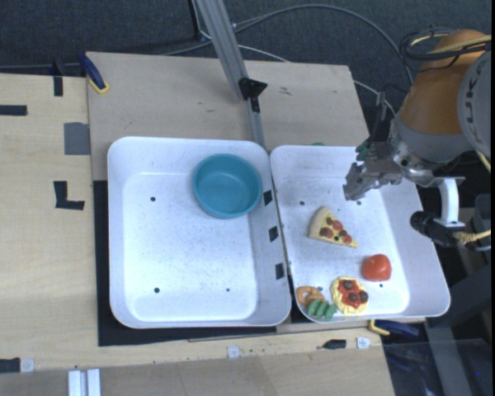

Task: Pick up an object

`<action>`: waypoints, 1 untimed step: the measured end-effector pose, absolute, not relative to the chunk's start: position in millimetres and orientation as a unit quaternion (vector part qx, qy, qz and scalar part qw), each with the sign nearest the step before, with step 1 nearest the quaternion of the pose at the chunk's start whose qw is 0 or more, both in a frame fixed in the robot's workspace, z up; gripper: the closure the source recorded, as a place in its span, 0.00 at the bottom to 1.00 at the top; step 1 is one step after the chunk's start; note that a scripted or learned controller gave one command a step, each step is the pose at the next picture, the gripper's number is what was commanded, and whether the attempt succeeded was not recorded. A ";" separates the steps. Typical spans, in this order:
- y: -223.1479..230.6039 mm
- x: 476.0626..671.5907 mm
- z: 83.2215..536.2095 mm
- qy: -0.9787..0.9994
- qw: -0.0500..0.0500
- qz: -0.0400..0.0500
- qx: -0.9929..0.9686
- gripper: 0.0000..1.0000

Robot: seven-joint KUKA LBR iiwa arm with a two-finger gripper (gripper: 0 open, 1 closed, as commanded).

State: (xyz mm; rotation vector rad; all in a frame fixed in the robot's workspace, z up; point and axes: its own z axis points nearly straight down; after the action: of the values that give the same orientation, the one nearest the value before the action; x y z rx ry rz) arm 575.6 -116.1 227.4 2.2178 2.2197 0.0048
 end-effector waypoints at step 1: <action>-115.9 575.5 216.6 0.707 0.000 -0.001 0.707 1.00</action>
State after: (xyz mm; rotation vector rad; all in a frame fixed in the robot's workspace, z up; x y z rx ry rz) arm 575.5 -115.9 216.6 2.2215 2.2224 -0.0016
